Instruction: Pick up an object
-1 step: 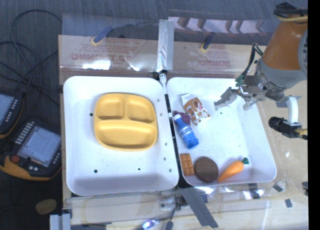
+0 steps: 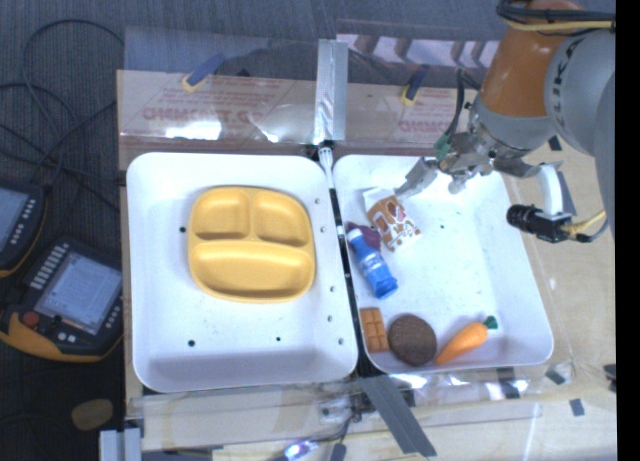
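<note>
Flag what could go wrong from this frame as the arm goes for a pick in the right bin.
1. The snack packet, purple item and blue bottle lie bunched near the divider, so the gripper might nudge or catch two at once.
2. The bottle looks round and may roll away.
3. The waffle, brown cookie and carrot hug the near wall of the right bin, leaving little room.

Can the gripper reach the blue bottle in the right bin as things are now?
Probably yes. The blue bottle lies uncovered near the right bin's left wall, nothing on top; the gripper hangs just above the neighbouring snack packet.
</note>
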